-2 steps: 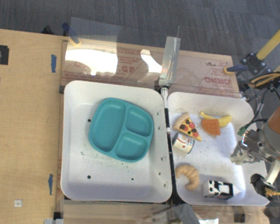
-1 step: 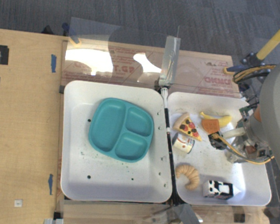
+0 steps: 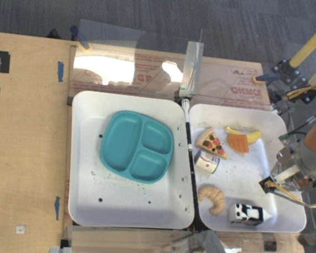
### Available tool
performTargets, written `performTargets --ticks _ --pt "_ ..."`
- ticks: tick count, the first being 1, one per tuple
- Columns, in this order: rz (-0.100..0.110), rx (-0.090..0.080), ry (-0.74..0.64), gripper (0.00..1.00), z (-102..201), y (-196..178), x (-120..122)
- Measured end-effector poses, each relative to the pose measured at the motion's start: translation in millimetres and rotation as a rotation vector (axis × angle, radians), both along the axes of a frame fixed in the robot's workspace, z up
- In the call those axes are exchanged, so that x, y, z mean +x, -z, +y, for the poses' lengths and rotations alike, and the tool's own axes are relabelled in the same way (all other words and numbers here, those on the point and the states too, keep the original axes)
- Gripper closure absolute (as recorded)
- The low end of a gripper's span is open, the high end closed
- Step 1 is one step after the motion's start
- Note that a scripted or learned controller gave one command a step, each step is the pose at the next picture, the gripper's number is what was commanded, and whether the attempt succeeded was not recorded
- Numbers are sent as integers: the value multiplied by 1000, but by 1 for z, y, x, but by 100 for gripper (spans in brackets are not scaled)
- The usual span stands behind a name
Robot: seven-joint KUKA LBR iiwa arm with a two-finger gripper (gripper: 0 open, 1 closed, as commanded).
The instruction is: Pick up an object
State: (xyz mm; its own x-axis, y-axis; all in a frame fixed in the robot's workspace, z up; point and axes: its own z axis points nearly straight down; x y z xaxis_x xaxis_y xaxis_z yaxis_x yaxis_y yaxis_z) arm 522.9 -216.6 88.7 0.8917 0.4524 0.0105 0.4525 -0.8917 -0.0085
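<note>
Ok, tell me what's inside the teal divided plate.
The teal divided plate in the left bin holds nothing in its three compartments. The bin floor under it is covered.

Grey arm (image 3: 310, 160); orange band; yellow cable

Left bin (image 3: 84, 144) holds divided plate (image 3: 136, 146), centre-far. Right bin (image 3: 291, 216): banana (image 3: 243, 132) and orange piece (image 3: 237, 142) far, pizza slice (image 3: 212, 142) far-left w/ small cup (image 3: 206, 163) just nearer; croissant (image 3: 212, 198) near-left, cow toy (image 3: 248, 213) to its right.
</note>
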Motion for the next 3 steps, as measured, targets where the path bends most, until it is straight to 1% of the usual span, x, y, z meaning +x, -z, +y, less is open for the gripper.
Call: performTargets --ticks 1,2,3 --pt "2 -1 -76 100 1 1 59" --pt "5 -11 236 100 29 2 122" --pt "5 -11 264 100 52 2 137"
